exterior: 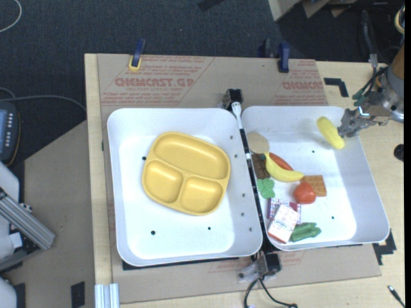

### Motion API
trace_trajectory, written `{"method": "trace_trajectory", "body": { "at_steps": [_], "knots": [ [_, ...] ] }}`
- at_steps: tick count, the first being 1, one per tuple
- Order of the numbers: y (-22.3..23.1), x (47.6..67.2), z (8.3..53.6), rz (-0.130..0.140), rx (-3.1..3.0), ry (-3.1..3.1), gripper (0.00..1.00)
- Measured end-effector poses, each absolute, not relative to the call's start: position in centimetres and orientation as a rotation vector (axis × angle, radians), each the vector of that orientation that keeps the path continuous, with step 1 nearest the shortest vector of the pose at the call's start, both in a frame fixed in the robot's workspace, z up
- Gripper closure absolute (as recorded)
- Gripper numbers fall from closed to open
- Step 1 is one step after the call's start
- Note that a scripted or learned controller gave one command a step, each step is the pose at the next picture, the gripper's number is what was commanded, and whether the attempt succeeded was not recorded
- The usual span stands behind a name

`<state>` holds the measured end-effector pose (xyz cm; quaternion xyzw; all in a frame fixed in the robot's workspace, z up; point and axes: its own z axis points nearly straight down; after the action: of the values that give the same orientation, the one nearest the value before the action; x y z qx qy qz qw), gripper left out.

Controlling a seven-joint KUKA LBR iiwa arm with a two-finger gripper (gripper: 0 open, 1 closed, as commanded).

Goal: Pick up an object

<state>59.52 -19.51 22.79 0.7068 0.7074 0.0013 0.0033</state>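
Gripper [352, 122] sits at the right bin's [372, 191] far right edge, just beside the yellow corn cob [331, 133], and whether it is apart or together I cannot tell from this angle. That cob lies immediately to the gripper's left in the picture, its long axis running diagonally from upper left to lower right, well apart from the banana [282, 170] pile.

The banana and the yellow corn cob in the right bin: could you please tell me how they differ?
The banana is curved; the corn cob is straight and stubby. The banana lies among other toy food near the bin's left wall; the corn cob lies apart at the upper right, beside the gripper. Both are yellow and lie slantwise.
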Motion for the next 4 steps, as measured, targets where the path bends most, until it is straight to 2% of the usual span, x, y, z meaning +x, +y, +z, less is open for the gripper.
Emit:
{"method": "trace_trajectory", "body": {
  "at_steps": [2, 3, 4],
  "knots": [
    [-9.1, 59.1, 21.3, 0.000, 2.218, 2.230, 1.00],
    [-4.1, 58.9, 22.9, 0.005, 2.214, 2.228, 1.00],
    [0.8, 59.6, 21.9, 0.001, 2.216, 2.228, 1.00]
  ]
}}
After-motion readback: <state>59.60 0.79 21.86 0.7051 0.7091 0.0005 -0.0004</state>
